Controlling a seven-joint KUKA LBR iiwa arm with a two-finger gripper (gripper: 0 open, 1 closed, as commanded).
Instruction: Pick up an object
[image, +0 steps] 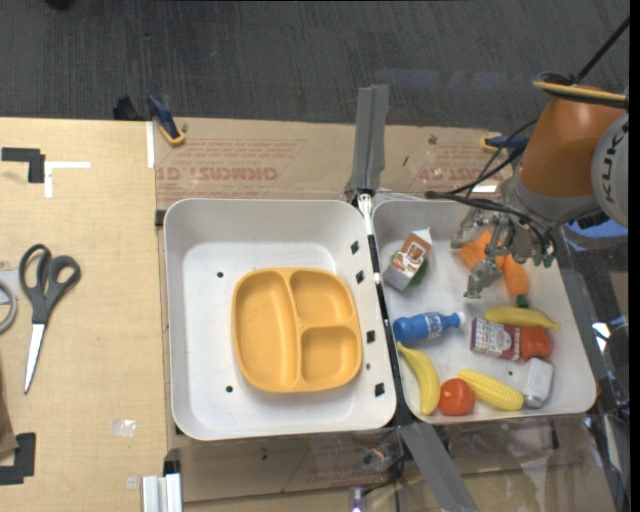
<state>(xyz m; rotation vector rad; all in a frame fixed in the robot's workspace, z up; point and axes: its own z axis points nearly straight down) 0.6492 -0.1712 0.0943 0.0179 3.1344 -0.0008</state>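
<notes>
My gripper (474, 262) hangs low over the back of the right bin (572, 300), open, its two fingers (480, 281) spread either side of an orange carrot (514, 277). The carrot lies on the bin floor, partly hidden under the gripper. To the left are a small brown-and-white carton (409, 258) and a blue bottle (428, 326). Nearer the front lie a banana (421, 376), a red tomato (457, 397), a corn cob (490, 390), a red packet (496, 339) and a yellow piece (521, 317).
The left bin (195, 300) holds a yellow divided plate (297, 328). A grey-white block (538, 381) sits in the right bin's front right corner. Scissors (40, 300) lie on the bench at far left. A grey post (370, 140) rises behind the bins.
</notes>
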